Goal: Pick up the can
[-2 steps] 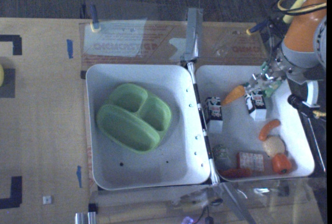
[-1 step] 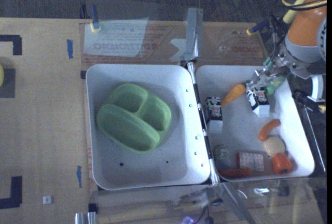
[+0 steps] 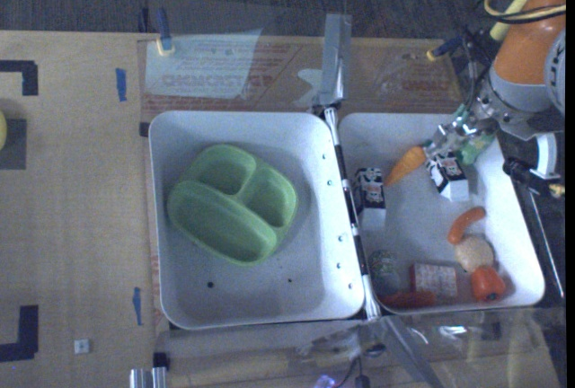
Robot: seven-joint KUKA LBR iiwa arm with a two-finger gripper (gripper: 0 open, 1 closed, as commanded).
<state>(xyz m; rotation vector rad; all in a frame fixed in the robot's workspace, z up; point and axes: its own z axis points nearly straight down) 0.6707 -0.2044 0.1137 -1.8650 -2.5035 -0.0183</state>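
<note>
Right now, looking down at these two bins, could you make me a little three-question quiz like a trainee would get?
1. True or false: the green divided plate lies in the right bin.
2. Multiple choice: the can lies (A) near the right bin's front left corner, beside the divider; (B) on the green plate; (C) outside both bins.
3. Short answer: which is nearer the gripper, the carrot or the can?

Key
1. False. The plate is in the left bin.
2. A.
3. The carrot. The gripper is at the right bin's far end, beside the carrot; the can lies at the near end.
</note>
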